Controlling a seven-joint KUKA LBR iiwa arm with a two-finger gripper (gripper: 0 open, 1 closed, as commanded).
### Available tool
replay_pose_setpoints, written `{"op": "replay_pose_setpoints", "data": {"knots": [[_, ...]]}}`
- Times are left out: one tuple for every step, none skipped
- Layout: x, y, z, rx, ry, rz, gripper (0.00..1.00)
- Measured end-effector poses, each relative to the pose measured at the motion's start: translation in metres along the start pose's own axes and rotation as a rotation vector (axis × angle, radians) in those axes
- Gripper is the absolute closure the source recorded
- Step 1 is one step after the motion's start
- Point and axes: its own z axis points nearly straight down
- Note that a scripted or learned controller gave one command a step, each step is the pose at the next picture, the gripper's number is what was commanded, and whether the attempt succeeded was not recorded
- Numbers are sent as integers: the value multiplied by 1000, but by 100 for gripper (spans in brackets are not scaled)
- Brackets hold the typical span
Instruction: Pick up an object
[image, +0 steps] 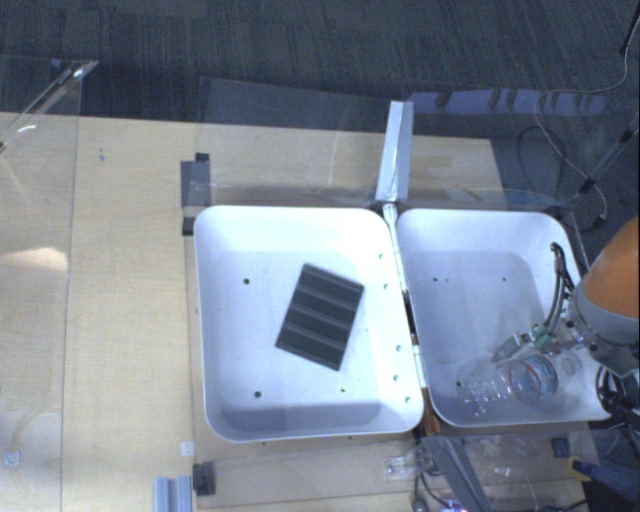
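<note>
Low in the right bin (440, 240), fingers (528, 345) of unclear state touch a clear cup (505, 380).

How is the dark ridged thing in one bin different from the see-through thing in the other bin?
The dark ridged block is flat, rectangular and opaque; the clear cup is rounded and see-through. The block lies alone, mid left bin, turned at a slant; the cup lies on its side in the right bin, right by the gripper. Both rest on a white bin floor.
</note>
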Motion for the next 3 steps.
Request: {"op": "replay_pose_setpoints", "data": {"knots": [[0,-3,-10,7,1,-96,0],[-9,32,0,5,-1,284,0],[4,1,-1,-2,-4,155,0]]}}
